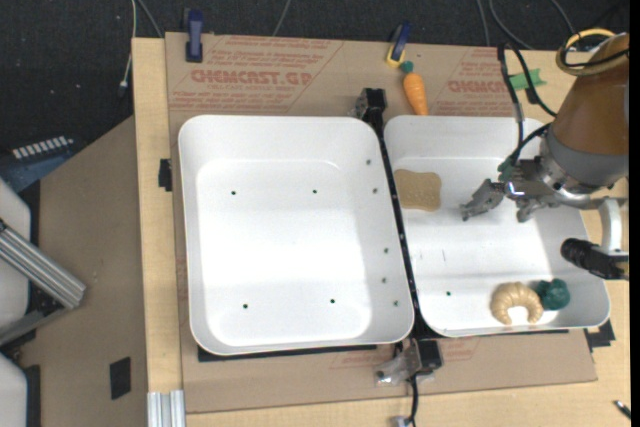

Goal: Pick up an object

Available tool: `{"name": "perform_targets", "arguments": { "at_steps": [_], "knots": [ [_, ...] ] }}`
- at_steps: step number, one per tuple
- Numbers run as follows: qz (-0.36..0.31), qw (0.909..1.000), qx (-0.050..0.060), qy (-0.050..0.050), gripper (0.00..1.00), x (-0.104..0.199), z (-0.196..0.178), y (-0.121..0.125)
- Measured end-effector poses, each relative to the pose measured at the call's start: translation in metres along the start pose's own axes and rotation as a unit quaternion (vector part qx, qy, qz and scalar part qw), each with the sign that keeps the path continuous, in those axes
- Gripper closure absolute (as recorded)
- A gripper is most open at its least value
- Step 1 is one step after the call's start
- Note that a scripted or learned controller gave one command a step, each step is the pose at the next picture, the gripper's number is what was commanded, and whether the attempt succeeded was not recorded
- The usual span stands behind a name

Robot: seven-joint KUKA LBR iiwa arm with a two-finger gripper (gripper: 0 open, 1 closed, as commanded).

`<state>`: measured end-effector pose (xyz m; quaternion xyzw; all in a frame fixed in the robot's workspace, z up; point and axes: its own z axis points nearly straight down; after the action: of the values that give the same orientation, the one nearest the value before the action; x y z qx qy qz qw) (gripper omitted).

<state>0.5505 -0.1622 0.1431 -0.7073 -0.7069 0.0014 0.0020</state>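
Three small things lie in the right bin (430,315) within reach of the tool (490,200): a flat tan slice of toy bread (417,190) just to its left, and a pale croissant (517,302) with a dark green lump (552,293) touching it, both below it near the bin's front edge. A toy carrot (415,93) sits outside the bin on the cardboard-covered desk (300,75), up and to the left of the tool.

All look like light play-food pieces — probably hard plastic or firm foam, stiff enough to take a pinch and in no danger of breaking. The bread lies flat and thin, so closing on it would mean coming down across its narrower width with the fingertips nearly scraping the bin floor; its smooth faces may let it slip. The croissant looks the easier catch: it is plump and curved, and a grip across its thick middle should hold.

The arm (590,115) leans in from the right, wrist bent so the tool points left and down over the bin's middle, near the bread but apart from it. Its fingers look spread with nothing between them — released, grasping nothing.
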Motion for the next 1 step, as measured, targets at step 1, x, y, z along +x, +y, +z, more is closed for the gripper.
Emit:
{"name": "perform_targets", "arguments": {
  "at_steps": [1],
  "knots": [
    [-0.001, 1.0, -0.006, -0.001, 0.0, 0.0085, -0.0877, -0.0243]
  ]
}}
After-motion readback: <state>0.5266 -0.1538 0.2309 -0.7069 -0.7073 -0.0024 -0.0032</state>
